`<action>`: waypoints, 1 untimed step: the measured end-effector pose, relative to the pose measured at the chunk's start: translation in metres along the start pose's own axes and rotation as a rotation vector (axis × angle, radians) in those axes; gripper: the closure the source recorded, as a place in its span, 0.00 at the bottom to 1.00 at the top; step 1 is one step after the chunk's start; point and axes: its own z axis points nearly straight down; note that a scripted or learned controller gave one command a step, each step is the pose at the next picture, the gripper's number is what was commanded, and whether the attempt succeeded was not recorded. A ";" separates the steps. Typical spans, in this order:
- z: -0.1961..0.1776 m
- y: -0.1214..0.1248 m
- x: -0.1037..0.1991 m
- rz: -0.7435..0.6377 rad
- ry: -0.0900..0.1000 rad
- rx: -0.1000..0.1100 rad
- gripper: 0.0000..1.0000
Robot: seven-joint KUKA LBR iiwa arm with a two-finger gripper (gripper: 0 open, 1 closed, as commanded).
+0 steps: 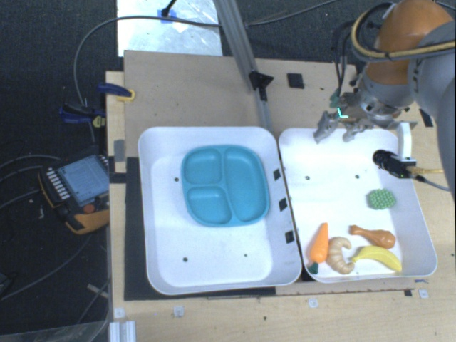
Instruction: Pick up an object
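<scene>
- Banana, chicken drumstick, a pale curled toy food piece and the carrot lie at the near edge of the right bin; they are the things closest to the camera and they are all well apart from the fingers, far toward the front of the bin.
- Gripper hovers over the far edge of the right bin, with its two fingers spread apart and nothing between them.
- Any of these toys may serve as the object to pick up. The green bumpy ball is the nearest one to the fingers, in front of them and to the arm's side; it is still clearly apart from them.
- I judge the first risk to be a close on nothing: under the fingers now is only bare white floor of the bin, so a descent straight down from here would grasp nothing.
- The four toys at the front lie crowded, some touching or nearly so. Fingers coming down among them could push one against its neighbour, or take two at the same time.
- The ball is round, so I think it can roll away if one finger touches it before the other.
- A black part on the arm hangs low over the bin, between the fingers and the ball; it may brush the ball on the way.
- The blue divided plate in the left bin is far to the side of the fingers and flat, a poor choice for a pinch.
</scene>
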 end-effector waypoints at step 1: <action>-0.002 0.001 0.000 0.000 0.000 -0.004 0.00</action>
